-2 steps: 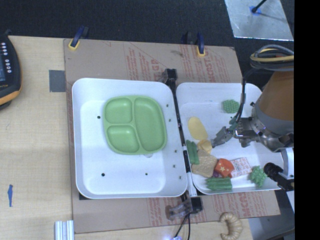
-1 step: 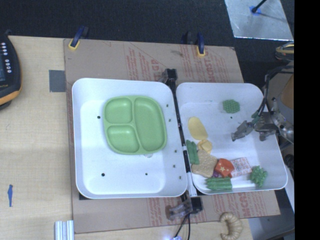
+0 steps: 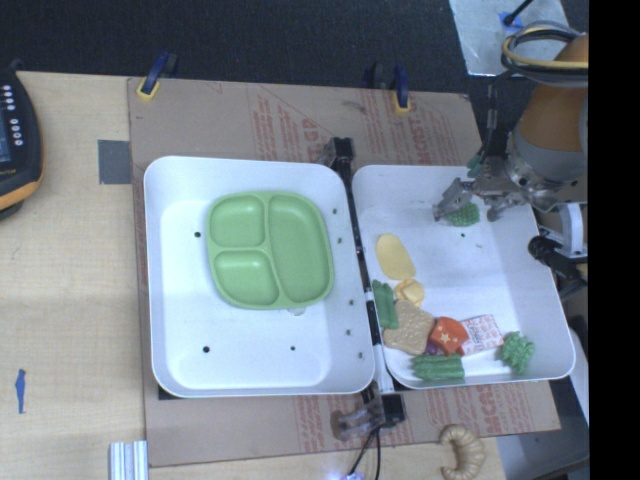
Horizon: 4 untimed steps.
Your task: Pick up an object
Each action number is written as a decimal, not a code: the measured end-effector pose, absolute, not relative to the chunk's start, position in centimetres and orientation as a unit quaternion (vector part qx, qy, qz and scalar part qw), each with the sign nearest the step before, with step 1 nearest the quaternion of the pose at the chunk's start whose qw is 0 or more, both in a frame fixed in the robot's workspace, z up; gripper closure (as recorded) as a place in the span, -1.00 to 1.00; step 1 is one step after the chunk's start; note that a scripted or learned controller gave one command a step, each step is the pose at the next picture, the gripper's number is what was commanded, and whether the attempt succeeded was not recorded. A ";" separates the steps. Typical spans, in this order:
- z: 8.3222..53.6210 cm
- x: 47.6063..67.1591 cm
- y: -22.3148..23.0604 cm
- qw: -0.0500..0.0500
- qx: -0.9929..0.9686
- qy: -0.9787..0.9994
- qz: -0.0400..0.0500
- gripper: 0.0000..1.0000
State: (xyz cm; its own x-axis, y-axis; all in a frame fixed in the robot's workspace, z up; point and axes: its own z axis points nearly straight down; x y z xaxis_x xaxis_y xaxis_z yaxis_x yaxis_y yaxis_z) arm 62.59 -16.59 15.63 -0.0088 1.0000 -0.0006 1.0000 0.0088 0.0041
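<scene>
Seen from above at a slant, the pale wooden counter (image 3: 70, 298) carries a brown cardboard sheet (image 3: 250, 128) held at its far edge by a yellow-handled clamp (image 3: 153, 76) and a blue one (image 3: 400, 88), with dark floor (image 3: 250, 13) beyond. Two shallow white bins sit side by side on the cardboard. The left bin (image 3: 180, 348) holds a green three-compartment plate (image 3: 270, 248). The right bin (image 3: 520, 278) holds toy food gathered at its near-left corner: a yellow piece (image 3: 395, 256), a tan cracker-like piece (image 3: 408, 333), a red tomato-like piece (image 3: 449, 335) and a leafy green piece (image 3: 516, 351). The end effector (image 3: 462, 208) is low at the right bin's far side, directly over a small green object (image 3: 463, 217); whether its fingers are apart or together cannot be told. A black and orange handheld controller (image 3: 15, 143) lies at the counter's left edge.
</scene>
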 end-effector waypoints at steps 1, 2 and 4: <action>21.5 55.6 -21.6 0.000 0.708 0.706 -0.001 -1.00; 19.6 63.1 -20.8 0.002 0.705 0.709 0.001 -1.00; 9.2 65.6 -21.1 -0.002 0.704 0.710 -0.002 -1.00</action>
State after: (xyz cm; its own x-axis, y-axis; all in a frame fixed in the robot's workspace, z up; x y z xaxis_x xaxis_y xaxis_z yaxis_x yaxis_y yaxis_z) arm 65.62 -21.12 9.20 -0.0079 1.0000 0.0006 1.0000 0.0079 -0.0049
